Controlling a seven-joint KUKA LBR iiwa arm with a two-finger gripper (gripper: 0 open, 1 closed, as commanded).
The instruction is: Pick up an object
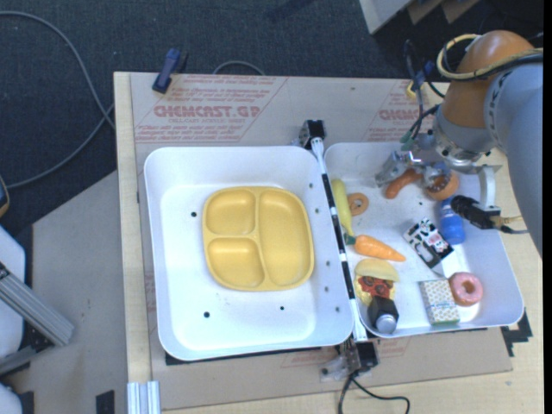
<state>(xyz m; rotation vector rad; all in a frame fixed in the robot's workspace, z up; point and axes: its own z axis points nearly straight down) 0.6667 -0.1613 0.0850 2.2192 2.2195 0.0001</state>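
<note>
Far to the left of the jaws, a yellow plate (pixel 257 235) lies in the left bin (pixel 168 175), well apart from anything worth grasping. Nearer, in the right bin (pixel 504 296), a banana (pixel 341 203) lies along the left wall with a small ring (pixel 357 203) beside it and a carrot (pixel 379 248) below. Just left of the jaws and a little toward the camera lies an orange sausage (pixel 393 185), which looks like the likeliest object to pick. The gripper (pixel 420 164) hangs low over the bin's far end; whether the jaws are released or clenched I cannot tell, and nothing can be seen held between them. Just right of them sits a brown ball (pixel 442 182), with a blue piece (pixel 452 228) and a pink donut (pixel 467 289) further toward the camera. To do this step well, the jaws should probably centre over the sausage's middle, span its narrow width rather than its length, and come down clear of the ball and the bin wall, since a glancing touch would likely roll it away. Red print on the board (pixel 207 110) under the bins reads "CHEMCAST GP", repeated in part above the right bin.
</note>
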